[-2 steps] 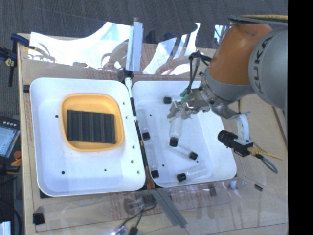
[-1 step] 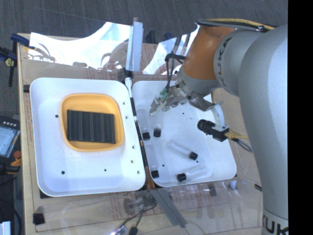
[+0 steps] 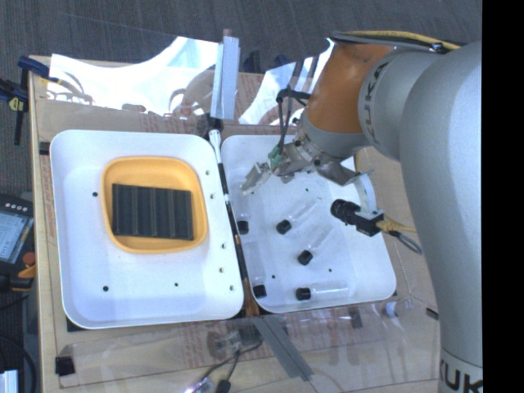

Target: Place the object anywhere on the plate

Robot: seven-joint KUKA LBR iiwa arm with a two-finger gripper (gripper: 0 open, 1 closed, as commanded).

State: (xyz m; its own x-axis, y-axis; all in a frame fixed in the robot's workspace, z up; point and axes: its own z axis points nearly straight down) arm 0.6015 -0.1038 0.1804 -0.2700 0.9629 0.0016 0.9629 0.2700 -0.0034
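Several small clear vials with dark caps [image 3: 304, 257] lie loose in the right bin [image 3: 372, 281], well apart from the yellow plate [image 3: 153, 173] in the left bin [image 3: 74, 244], while the pincer [image 3: 264, 173] hangs over the right bin's upper-left corner, its spread indeterminable.

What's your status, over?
Gripper low over the right bin, near its upper left corner. Small clear tubes with black caps lie loose on that bin's floor. Yellow plate in left bin, dark slatted insert on it.
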